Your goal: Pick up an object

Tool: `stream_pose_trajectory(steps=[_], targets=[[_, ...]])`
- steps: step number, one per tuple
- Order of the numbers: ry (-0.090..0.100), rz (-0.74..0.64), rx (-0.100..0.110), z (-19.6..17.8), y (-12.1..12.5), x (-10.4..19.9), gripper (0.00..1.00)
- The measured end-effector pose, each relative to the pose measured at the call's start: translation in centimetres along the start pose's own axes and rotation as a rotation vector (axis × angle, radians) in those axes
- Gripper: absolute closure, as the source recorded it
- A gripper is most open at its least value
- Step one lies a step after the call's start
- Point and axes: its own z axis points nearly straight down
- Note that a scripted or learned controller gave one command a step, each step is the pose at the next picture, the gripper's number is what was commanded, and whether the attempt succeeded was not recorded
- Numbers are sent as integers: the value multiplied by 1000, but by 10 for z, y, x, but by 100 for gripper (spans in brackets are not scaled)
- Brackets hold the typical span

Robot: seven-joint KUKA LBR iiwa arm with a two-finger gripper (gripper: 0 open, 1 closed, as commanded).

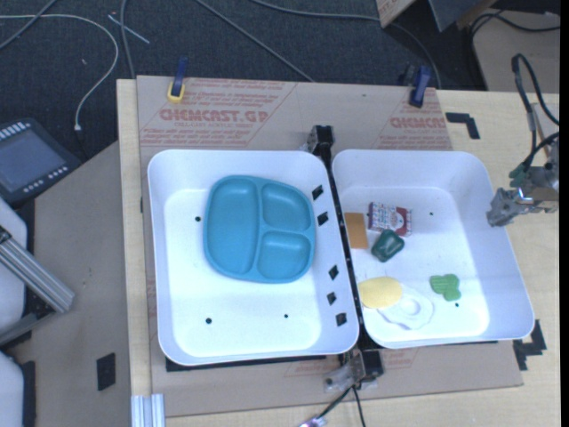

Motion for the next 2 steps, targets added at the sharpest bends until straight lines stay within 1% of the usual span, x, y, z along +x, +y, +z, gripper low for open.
stream_pose_trajectory(steps=[1,2], targets=[[0,-1,-1,-58,-8,1,100],[3,-6,3,-59,7,51,100]])
